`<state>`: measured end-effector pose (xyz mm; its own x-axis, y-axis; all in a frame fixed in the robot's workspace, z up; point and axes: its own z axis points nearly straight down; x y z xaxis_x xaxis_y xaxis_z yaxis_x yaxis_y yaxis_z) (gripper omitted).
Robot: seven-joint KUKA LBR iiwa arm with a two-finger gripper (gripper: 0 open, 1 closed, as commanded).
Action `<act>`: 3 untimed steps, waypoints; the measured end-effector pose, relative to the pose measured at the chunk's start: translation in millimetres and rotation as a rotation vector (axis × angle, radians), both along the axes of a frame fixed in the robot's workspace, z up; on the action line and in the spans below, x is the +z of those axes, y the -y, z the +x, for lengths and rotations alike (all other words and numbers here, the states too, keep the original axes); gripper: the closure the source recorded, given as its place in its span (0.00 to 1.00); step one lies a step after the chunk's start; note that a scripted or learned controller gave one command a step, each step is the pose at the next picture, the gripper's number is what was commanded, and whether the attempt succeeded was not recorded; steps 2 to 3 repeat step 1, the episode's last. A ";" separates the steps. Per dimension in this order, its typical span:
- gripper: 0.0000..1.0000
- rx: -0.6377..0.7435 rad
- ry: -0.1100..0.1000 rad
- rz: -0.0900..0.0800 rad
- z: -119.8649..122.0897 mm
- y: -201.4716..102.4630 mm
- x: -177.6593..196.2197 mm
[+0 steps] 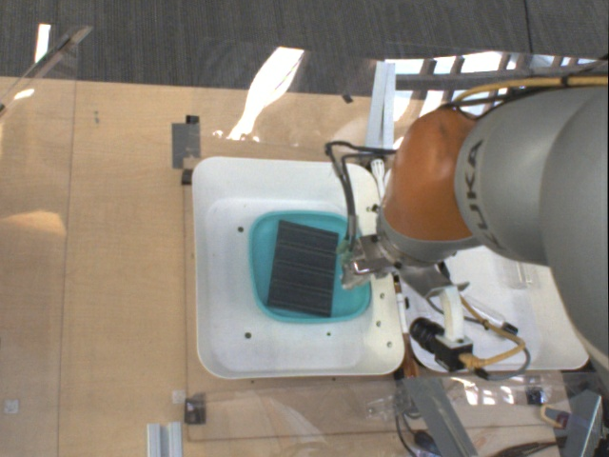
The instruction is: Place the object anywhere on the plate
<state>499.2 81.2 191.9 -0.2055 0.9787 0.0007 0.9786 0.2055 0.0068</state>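
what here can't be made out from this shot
- Gripper, camera view: the wrist above covers most of it, so the finger state is unreadable.
- Right bin: mostly hidden under the arm; its contents are unknown.
- Teal plate: its right rim is hidden by the wrist.
- Dark ribbed object on the plate: too small to identify.

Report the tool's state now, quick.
Tool: cannot be told whether open or closed; it sits at the right edge of the teal plate, beside the dark ribbed object lying on that plate.
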 end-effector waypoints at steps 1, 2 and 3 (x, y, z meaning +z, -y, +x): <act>0.00 -0.001 0.000 0.000 0.0 0.2 -0.1; 0.00 -0.001 0.000 0.000 0.0 0.2 -0.1; 0.00 -0.001 0.000 0.000 0.0 0.2 -0.1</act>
